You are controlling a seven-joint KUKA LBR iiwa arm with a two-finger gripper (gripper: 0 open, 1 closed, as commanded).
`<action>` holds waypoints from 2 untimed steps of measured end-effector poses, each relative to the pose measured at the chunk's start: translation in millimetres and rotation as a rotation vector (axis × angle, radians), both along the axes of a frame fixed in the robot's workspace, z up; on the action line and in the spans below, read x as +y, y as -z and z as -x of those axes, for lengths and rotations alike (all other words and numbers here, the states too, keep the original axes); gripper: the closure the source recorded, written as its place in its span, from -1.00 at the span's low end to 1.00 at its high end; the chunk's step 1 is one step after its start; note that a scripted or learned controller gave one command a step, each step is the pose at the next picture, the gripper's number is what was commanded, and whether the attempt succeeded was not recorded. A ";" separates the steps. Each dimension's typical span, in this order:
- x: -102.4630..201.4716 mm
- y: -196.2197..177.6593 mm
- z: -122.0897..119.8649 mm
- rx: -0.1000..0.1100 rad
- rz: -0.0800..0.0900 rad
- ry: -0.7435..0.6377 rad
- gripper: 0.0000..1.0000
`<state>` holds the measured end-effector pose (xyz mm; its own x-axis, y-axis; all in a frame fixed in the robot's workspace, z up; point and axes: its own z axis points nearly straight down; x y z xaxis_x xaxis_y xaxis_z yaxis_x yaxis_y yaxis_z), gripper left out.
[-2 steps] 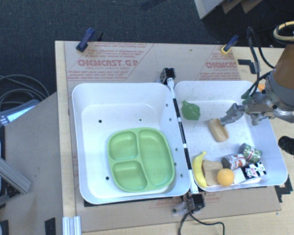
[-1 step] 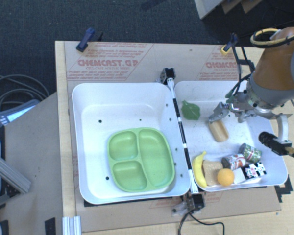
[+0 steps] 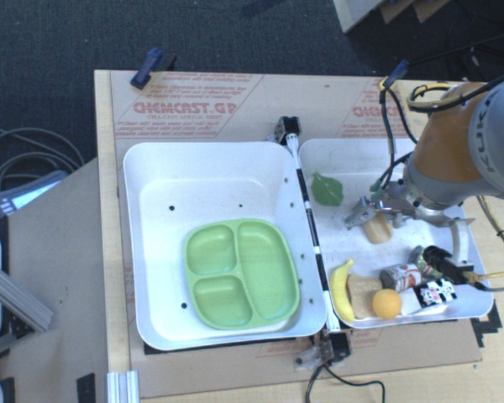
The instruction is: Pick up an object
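Tan object [image 3: 378,230], a small rounded piece, is lying on the floor of the right bin [image 3: 344,154], and it looks like the thing being gone after, since the tool [image 3: 371,214] is hanging right over it. The arm [image 3: 458,145] is reaching in from the right and bending down into that bin, so the step in hand seems to be the approach or the closing of a grasp; nothing is showing as lifted yet. Grey parts of the tool are sitting just left of and above the tan object, touching it or nearly so, but whether they are spread wide or drawn narrow I cannot tell from this slant.

A green piece [image 3: 327,189] is resting near the tool's upper left. Toward the bin's near edge, well apart from the tool, a banana [image 3: 341,290], an orange ball [image 3: 386,303] and some small mixed items are crowding together. In the left bin [image 3: 151,175] a green divided tray [image 3: 239,272] is lying flat.

The next move is likely calling for a firm closing around the tan object, then a straight rise.
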<state>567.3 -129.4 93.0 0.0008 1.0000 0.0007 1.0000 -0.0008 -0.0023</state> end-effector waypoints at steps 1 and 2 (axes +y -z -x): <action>-0.1 -10.4 -0.8 -0.003 0.001 0.001 1.00; 81.4 -91.9 -21.9 -0.003 0.000 -0.002 1.00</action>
